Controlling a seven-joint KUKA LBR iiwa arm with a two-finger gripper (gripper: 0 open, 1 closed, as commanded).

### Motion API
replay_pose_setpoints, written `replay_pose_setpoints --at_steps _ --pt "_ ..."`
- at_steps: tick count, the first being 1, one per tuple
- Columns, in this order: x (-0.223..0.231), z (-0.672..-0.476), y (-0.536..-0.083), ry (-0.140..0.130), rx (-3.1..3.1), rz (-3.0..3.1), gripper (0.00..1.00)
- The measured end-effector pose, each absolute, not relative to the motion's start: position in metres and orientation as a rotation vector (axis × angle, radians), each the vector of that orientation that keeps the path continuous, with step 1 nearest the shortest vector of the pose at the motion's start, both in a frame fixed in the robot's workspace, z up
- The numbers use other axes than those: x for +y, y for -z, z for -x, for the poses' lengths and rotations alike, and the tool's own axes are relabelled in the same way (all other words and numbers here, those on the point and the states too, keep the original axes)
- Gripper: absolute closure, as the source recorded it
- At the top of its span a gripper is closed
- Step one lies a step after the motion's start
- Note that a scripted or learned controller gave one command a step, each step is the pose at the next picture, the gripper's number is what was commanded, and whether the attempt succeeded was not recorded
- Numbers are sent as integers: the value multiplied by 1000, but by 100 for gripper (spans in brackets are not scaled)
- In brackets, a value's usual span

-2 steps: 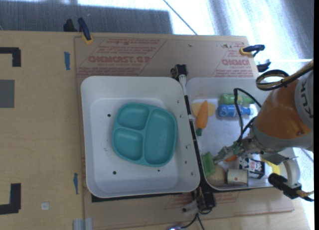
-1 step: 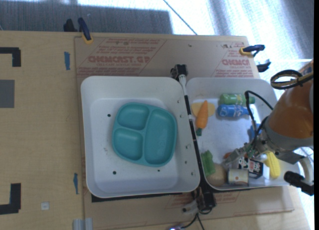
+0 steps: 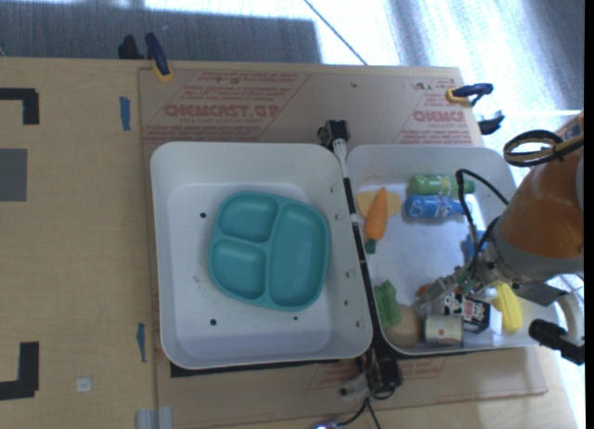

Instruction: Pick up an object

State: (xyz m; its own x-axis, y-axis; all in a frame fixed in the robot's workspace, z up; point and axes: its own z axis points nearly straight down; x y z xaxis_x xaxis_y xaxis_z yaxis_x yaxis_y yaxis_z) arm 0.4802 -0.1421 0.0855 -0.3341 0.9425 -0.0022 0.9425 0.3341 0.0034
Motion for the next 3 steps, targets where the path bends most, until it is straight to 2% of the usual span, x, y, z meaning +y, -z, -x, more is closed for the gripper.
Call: replay_pose_setpoints --at_steps 1,2,3 --pt "-144 -481 -86 -4 2825 -1365 0" --pt "-145 -483 -97 -5 2818 -1364 100" --pt "-105 -558 -121 -2 2925 -1135 100"
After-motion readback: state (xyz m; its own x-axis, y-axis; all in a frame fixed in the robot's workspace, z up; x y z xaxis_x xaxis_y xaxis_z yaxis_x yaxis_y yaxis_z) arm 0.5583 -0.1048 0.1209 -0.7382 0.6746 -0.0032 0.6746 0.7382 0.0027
